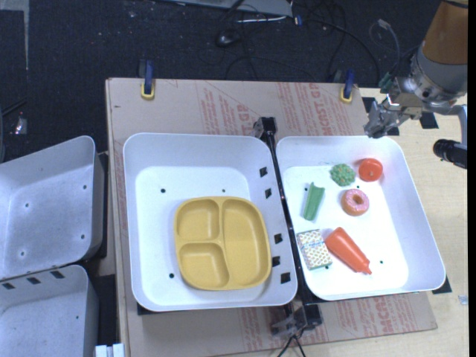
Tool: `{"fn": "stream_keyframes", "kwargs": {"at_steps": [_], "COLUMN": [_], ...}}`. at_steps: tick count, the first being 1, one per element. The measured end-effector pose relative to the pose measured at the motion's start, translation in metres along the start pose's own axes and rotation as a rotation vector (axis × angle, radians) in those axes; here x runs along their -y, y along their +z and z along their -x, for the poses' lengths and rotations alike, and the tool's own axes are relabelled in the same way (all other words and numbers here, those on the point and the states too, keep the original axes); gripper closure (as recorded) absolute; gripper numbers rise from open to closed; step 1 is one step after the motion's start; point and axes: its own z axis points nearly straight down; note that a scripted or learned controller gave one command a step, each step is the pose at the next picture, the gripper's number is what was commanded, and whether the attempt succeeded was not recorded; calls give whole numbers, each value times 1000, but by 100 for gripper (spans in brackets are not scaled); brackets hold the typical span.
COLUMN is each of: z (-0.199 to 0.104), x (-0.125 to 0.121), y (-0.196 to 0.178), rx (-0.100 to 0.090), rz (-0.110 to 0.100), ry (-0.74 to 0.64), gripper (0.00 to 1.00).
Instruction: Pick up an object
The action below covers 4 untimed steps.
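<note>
The yellow plate [223,242] lies alone in the left bin [141,199], probably set there to receive things. Right of the plate, the right bin [416,222] holds a green stick [313,201], checkered block [314,249], broccoli [342,174], carrot [348,250], donut [355,201] and tomato [370,169], spread apart for easy grasping. The gripper [381,123] hovers beyond the plate's far right; its spread cannot be told.
</note>
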Motion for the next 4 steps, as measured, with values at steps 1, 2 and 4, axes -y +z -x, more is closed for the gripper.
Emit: {"fn": "stream_keyframes", "kwargs": {"at_steps": [1,2,4], "z": [-51,-106,-212], "x": [0,-8,-4], "y": [-2,2,34], "rx": [-4,-3,-4], "rz": [-7,-8,-8], "ry": [-5,-5,-5], "gripper": [100,100,100]}}
